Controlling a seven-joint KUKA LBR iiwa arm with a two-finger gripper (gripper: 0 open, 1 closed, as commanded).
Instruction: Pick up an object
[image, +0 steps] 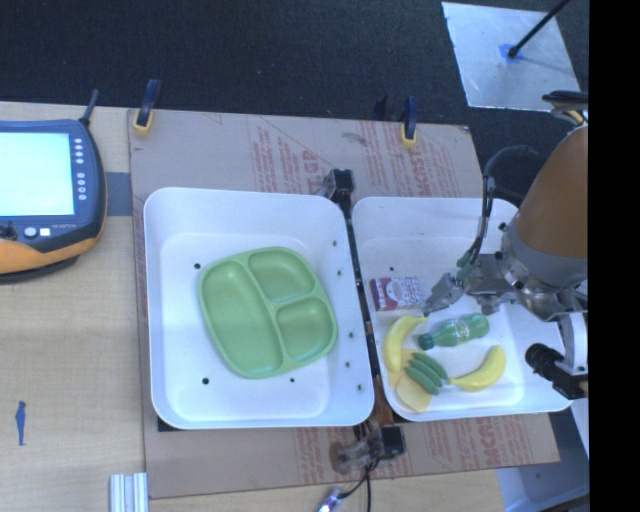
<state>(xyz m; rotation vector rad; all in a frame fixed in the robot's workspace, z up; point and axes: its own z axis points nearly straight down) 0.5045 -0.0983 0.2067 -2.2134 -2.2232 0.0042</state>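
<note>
Bottle (455, 331) lying just below gripper (441, 296), untouched. Arm reaching in from right, low over right bin (430, 215), gripper state unclear. Beside bottle: two bananas (400, 342) (482, 371), one green pod (426, 373), one packet (397, 292). One green tray (266, 312) far left.

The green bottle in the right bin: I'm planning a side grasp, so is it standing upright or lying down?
Lying down. The green bottle rests on its side on the floor of the right bin, with its cap end toward the left.

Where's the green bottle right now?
In the right bin, the green bottle lies just below the gripper, between the two bananas.
</note>
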